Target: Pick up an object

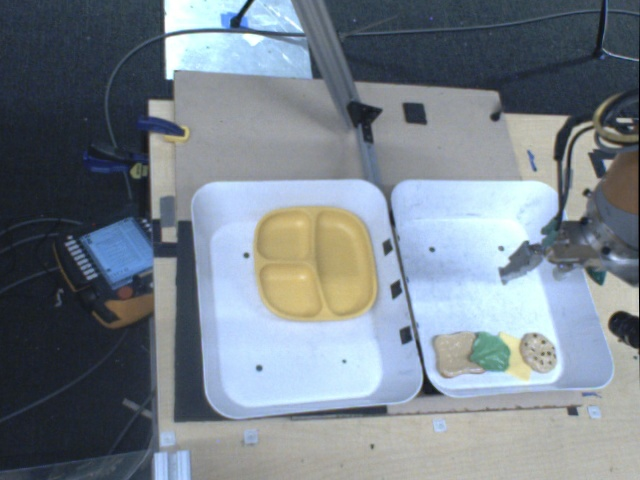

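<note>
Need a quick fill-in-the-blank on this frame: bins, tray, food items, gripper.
1. The yellow divided tray sits in the ____ bin.
2. That tray has ____ compartments.
3. The cookie lies in the ____ bin, beside the yellow item, green item and toast.
4. The gripper is over the ____ bin.

Missing: left; three; right; right

camera view: fixed above bench | slanted downward | covers both bins (300, 203) | arm (615, 208) enters right
</note>
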You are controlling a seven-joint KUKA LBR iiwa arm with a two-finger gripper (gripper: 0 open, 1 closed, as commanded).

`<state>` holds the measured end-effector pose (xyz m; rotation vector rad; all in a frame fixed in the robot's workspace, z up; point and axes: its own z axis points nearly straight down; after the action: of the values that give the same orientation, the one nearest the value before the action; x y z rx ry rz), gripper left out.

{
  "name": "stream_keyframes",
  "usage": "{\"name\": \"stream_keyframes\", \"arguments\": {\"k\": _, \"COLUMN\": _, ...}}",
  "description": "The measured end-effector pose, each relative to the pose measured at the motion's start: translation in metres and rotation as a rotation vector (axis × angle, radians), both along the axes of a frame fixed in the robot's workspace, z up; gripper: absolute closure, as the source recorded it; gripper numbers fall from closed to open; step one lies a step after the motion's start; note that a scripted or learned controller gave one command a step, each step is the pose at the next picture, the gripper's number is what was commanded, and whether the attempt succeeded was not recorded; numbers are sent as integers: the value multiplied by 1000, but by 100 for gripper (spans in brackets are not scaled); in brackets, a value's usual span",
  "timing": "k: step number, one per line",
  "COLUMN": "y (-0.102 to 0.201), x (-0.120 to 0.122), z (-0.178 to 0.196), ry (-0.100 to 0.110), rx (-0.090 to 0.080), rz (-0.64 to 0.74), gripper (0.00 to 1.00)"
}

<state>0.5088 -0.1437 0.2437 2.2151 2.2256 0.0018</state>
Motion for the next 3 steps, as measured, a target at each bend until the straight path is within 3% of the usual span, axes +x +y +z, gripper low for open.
{"name": "stream_keyframes", "arguments": {"k": 3, "y": 5, "x": 4, "z": -132, "ry": 4, "rx": 1, "rz": -5, "gripper": 0}}
